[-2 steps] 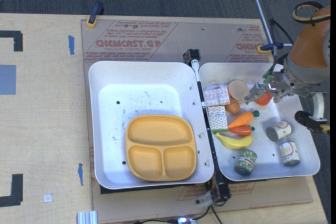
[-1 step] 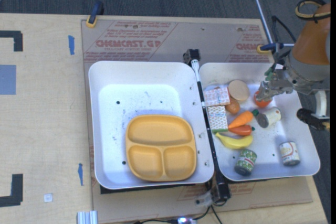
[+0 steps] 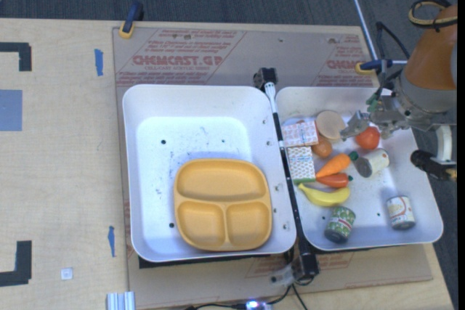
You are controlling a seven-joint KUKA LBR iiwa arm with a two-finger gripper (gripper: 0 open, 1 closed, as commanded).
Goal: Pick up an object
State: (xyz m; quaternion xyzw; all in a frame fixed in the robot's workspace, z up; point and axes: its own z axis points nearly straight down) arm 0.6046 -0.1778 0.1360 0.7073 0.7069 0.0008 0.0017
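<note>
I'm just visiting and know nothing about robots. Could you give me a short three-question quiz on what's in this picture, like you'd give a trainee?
1. True or false: the yellow divided tray lies in the left bin.
2. Which thing lies nearest the gripper? A) the banana B) the red tomato C) the small can
3. Fill in: the carrot lies just above the ______ in the right bin.

Key
1. True. The tray sits in the left bin's near half.
2. B. The tomato lies right beside the gripper; whether it is gripped can't be told.
3. Banana.
</note>
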